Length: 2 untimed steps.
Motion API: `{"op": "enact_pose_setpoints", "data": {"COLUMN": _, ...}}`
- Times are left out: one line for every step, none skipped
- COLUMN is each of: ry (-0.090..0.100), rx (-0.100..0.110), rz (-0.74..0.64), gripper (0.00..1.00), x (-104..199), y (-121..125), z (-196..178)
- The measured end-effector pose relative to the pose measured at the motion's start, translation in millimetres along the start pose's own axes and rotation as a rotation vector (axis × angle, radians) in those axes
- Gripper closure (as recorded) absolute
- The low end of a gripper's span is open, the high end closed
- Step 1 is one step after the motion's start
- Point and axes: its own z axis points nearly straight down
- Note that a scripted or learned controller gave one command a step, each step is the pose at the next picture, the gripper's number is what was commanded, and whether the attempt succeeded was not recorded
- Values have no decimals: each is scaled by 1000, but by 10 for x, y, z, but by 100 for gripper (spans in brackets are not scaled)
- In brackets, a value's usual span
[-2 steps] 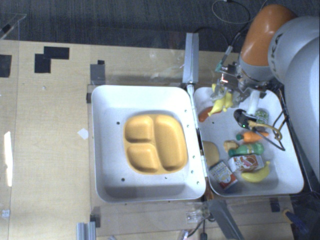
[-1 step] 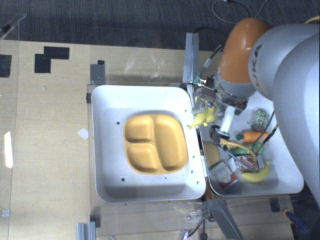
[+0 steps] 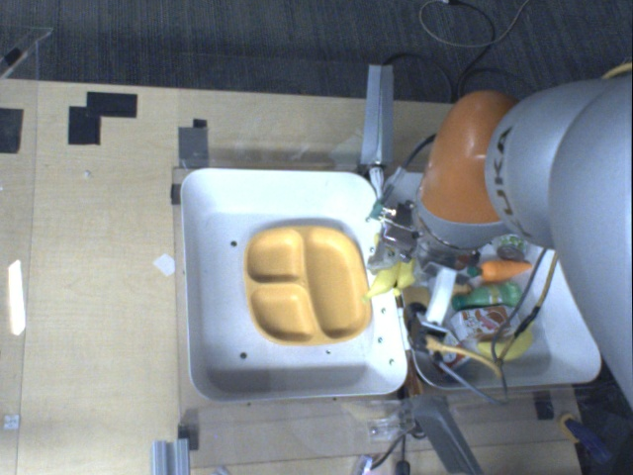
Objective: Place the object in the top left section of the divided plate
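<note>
While the pincer (image 3: 396,265) sits just right of the yellow three-section plastic plate (image 3: 305,283), maybe touching a small yellow thing (image 3: 386,282), can't tell its opening.

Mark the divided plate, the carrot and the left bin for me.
divided plate (image 3: 307,283): camera view, centre ridge.
carrot (image 3: 506,270): camera view, orange body.
left bin (image 3: 213,265): camera view, bare floor left of plate.

Right bin's mostly buried under the arm

The arm (image 3: 554,166) covers much of the right bin (image 3: 579,359); the pile of small items (image 3: 490,300) is half hidden, and I can't make out the hand.
</note>
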Motion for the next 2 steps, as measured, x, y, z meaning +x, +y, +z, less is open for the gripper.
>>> {"op": "enact_pose_setpoints", "data": {"ry": 1, "rx": -1, "rz": -80, "gripper": 100, "x": 613, "y": -362, "z": -523}}
{"op": "enact_pose_setpoints", "data": {"ry": 0, "rx": -1, "rz": -218, "gripper": 100, "x": 997, "y": -304, "z": -457}}
